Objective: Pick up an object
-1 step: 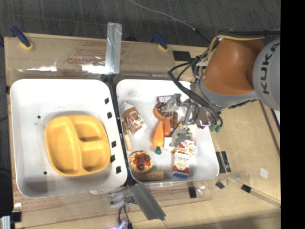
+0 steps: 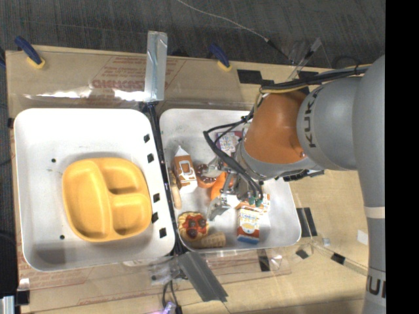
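Currently the arm [image 2: 327, 123] reaches from the right of the frame into the right bin [image 2: 288, 221], with its fingers [image 2: 222, 198] low at the bin's centre among the clutter; whether they are open or closed cannot be told. Just right of them lies a small carton [image 2: 251, 224], long axis running top to bottom of the frame. A yellow divided plate [image 2: 105, 198] lies in the left bin [image 2: 39, 136].

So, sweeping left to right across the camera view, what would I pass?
Left white bin → yellow divided tray → right white bin with small packaged items → grey arm with its orange band.
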Action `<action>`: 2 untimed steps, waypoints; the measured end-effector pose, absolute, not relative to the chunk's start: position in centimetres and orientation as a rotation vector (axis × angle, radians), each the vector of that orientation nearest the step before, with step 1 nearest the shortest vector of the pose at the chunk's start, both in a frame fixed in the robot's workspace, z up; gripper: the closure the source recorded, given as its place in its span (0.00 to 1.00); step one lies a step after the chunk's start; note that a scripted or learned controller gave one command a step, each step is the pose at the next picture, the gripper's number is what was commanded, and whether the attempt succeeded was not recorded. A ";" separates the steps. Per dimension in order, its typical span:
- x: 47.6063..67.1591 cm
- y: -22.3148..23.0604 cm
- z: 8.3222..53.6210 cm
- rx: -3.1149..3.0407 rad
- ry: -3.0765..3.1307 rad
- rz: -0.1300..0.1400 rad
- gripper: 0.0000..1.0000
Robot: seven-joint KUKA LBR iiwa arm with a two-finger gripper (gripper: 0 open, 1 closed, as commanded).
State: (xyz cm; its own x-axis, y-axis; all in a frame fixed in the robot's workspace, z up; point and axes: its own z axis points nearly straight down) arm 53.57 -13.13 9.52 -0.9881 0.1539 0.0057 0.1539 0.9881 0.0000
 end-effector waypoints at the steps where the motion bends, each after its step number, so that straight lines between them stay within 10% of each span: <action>1: 53.1 -11.2 9.8 -0.489 -3.123 0.036 0.00; 2: 53.5 -10.7 9.7 -0.684 -3.081 0.009 0.00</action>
State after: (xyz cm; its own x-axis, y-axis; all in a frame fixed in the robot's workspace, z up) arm 53.45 -10.72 9.68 -0.9060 0.4229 -0.0157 0.4230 0.9061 -0.0025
